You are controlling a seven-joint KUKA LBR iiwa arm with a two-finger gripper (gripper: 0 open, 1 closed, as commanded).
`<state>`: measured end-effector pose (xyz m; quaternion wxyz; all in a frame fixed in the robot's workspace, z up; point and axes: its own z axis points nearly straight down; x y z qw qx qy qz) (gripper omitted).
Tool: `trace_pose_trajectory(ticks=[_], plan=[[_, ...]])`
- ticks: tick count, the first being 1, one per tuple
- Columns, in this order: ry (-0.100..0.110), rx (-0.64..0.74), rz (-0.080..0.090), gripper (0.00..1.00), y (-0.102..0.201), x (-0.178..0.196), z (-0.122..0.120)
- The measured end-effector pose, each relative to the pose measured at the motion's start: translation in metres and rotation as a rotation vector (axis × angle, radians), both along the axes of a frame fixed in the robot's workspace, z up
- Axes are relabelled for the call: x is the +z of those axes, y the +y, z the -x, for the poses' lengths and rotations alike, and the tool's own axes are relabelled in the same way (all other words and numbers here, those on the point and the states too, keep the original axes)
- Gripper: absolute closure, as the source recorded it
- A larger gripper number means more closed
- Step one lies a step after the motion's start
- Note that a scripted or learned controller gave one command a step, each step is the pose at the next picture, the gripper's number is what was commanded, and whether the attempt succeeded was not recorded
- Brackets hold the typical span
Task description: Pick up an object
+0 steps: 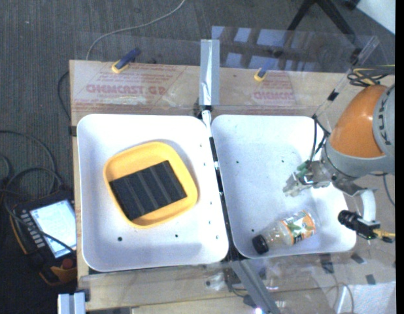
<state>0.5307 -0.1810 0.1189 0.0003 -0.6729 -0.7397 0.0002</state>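
Robot gripper (299, 180) over the right bin (254, 142); finger spread cannot be told. Bottle (285, 231) lies just below the fingers.

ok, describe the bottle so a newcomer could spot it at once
Take the right bin of the two white ones. Along its near edge, below the gripper, lies a small clear bottle on its side. Its black cap points left and an orange-green label wraps it; nothing else loose lies in that bin.
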Motion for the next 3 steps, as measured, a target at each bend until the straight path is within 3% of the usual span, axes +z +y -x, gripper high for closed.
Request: trace_pose_trajectory(ticks=[1,2,3], plan=[[-0.001,-0.181,0.003,1.0,0.009,0.093,-0.01],[-0.001,-0.182,0.004,0.0,0.009,0.093,-0.01],[0.003,-0.153,0.0,0.0,-0.008,0.016,0.048]])
